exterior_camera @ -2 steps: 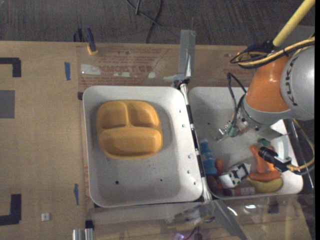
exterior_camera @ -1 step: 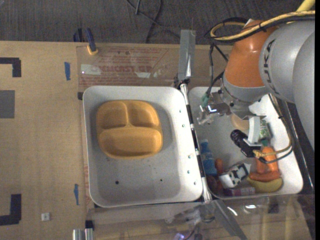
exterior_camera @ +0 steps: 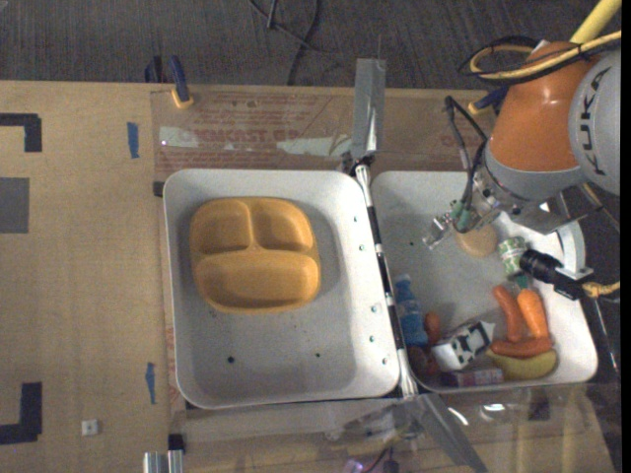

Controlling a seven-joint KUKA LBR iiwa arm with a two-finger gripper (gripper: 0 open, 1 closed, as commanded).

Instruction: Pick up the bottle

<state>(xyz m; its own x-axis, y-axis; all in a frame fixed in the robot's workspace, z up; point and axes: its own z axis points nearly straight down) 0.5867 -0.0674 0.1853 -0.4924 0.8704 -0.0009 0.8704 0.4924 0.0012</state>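
1. The counter held two white bins side by side, a left bin and a right bin.
2. The bottle was in the right bin, near its right side and about half way down.
3. The bottle was small and pale, with a green band around it. It was too small to see more, and I could not tell if it stood up or lay down.
4. The arm came in from the right. It was grey with a big orange part, and it hung over the top of the right bin.
5. The hand was over the right bin, to the left of the bottle and apart from it. I could not tell if the hand was wide or narrow.
6. A tan round thing lay between the hand and the bottle, just beside the hand.
7. Two orange carrots lay just below the bottle. A yellow banana lay under them, by the bin's bottom edge.
8. A black and white thing lay left of the carrots. A blue thing lay by the bin's left wall.
9. An orange plate with three parts lay in the left bin.
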